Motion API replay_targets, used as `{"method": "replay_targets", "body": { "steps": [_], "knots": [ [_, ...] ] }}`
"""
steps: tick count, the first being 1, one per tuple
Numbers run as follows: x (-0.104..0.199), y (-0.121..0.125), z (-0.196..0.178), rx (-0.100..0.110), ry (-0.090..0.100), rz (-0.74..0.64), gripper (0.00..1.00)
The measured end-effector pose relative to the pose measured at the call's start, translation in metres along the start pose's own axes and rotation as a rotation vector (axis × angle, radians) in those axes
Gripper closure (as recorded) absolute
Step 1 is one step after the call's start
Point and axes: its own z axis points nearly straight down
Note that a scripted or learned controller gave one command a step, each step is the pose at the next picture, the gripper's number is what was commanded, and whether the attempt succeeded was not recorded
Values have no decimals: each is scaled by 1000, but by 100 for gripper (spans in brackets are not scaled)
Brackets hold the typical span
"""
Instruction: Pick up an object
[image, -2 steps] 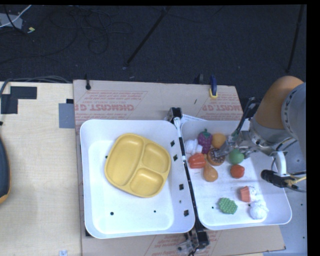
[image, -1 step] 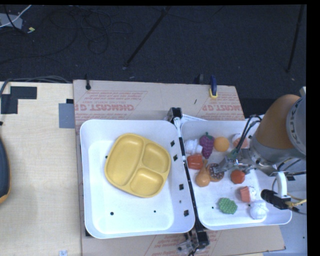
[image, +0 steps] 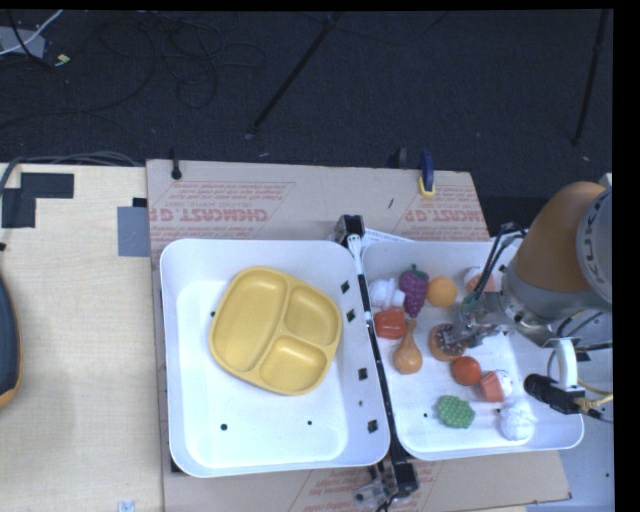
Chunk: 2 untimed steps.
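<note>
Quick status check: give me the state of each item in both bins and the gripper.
Yellow plate: flat, left bin.
Purple grapes: right bin, loose.
Orange: loose.
Pear: on its side.
Green piece: loose, near front.
Gripper: low over a brown item, grip unclear.

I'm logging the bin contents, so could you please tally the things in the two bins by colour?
Yellow: 1, the divided plate
White: 2
Purple: 1, grapes
Orange or tan: 2
Red: 3
Brown: 1
Green: 1
Total: 11
</note>
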Motion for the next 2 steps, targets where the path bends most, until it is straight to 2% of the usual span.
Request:
{"method": "replay_targets", "body": {
  "steps": [1, 2],
  "knots": [
    [67, 24, -86, 5, -6, -8, 100],
    [131, -55, -238, 5, -4, -9, 100]
  ]
}}
